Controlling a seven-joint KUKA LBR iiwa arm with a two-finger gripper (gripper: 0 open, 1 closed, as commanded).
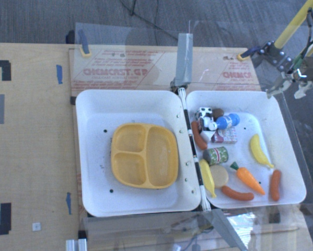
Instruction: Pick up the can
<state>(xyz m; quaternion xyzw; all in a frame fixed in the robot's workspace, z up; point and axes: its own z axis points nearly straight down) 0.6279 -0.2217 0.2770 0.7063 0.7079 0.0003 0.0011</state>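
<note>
Right bin [289,140] crowds the can [216,155] among toys; jaws' state unclear.

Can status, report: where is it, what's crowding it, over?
Can on its side, right bin, ungrasped. Crowded: cookie and carrot below, pink carton above, banana at left.

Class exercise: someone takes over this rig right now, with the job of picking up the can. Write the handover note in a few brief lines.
Pincer: not over either bin; no grasp started.
Can: on its side in the right bin, near the middle divider, between the small carton above and the carrot below right.
Left bin holds the yellow divided plate.
Done: nothing. Left: reach in, grip the can, lift it.
</note>
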